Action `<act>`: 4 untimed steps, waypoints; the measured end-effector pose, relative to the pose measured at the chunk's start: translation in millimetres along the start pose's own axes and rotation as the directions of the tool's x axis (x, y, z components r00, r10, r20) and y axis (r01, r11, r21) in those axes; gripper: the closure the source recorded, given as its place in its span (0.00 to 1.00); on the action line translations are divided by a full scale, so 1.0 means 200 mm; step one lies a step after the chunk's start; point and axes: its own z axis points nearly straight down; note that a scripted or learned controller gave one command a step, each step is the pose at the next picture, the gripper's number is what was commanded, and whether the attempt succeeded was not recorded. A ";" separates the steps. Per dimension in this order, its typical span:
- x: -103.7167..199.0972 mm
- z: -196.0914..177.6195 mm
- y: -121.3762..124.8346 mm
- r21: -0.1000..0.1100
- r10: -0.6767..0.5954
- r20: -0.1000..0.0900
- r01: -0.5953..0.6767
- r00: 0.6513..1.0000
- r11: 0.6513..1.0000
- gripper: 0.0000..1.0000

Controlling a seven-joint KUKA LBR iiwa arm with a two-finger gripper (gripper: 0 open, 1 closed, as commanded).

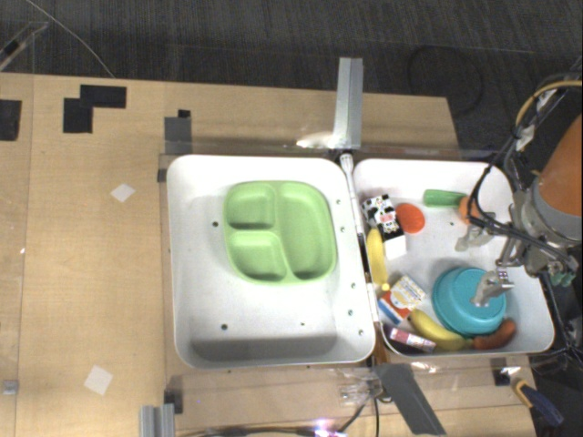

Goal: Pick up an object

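Wooden table (82,271) with two white bins side by side. Left bin (196,271) carries a green divided plate (278,230), sitting a little above the bin's middle.

Right bin (446,176) is crowded. Along its left wall: a small black-and-white box (383,215) and, just below it, a yellow stick-shaped item (374,255). An orange-red ball (411,218) lies just beside the box. A green cylinder (444,197) lies near the far wall, with an orange piece (465,209) at its right end. Near the front: a teal bowl (466,300), a banana (434,329) touching its lower left side, a small printed packet (407,291), a pink tube (412,340) at the front left corner, and a red-brown sausage shape (496,336) by the front wall.

Arm enters from the right, orange band at the frame edge. Gripper (496,285) hangs over the right part of the teal bowl. Whether the jaws are wide or narrow: cannot tell; nothing seen between them.
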 end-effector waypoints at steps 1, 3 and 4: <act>0.06 0.50 0.03 0.000 -0.042 0.005 0.042 0.999 0.999 0.00; -0.27 0.56 0.10 -0.001 0.013 0.008 -0.013 1.000 1.000 0.00; -0.36 0.56 0.17 0.000 0.100 0.007 -0.100 0.995 0.995 0.00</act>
